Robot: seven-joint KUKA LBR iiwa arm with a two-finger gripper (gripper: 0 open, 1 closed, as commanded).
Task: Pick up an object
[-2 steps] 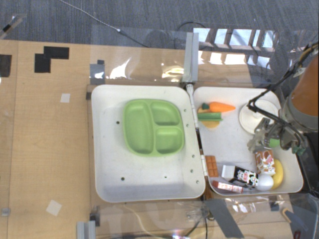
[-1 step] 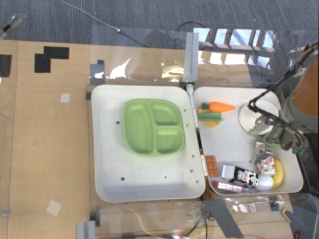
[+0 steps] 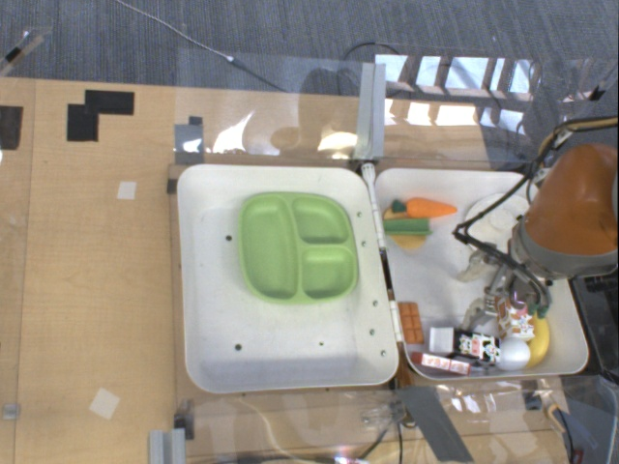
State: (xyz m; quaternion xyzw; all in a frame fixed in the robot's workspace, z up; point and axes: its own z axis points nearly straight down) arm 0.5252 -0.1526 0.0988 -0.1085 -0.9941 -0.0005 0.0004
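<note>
My gripper (image 3: 503, 307) hangs low over the front right corner of the right bin (image 3: 435, 274), under the grey arm with its orange band (image 3: 577, 206). Directly below and around it lies a cluster: a yellow banana (image 3: 541, 342), a white egg (image 3: 513, 355), a small red-and-white piece (image 3: 521, 323) and a black-and-white packet (image 3: 476, 344). The wrist hides the contact point, so nothing shows as held. Further left along the front wall lie a grey box (image 3: 441, 338), a red-and-white pack (image 3: 443, 362) and a brown block (image 3: 411, 323).
An orange carrot (image 3: 426, 208) lies over a green piece (image 3: 408, 226) at the right bin's back left. The left bin (image 3: 208, 288) holds a green divided plate (image 3: 296, 246). A ridge between the bins (image 3: 380, 249) separates them. Black cables (image 3: 484, 222) loop beside the arm.
</note>
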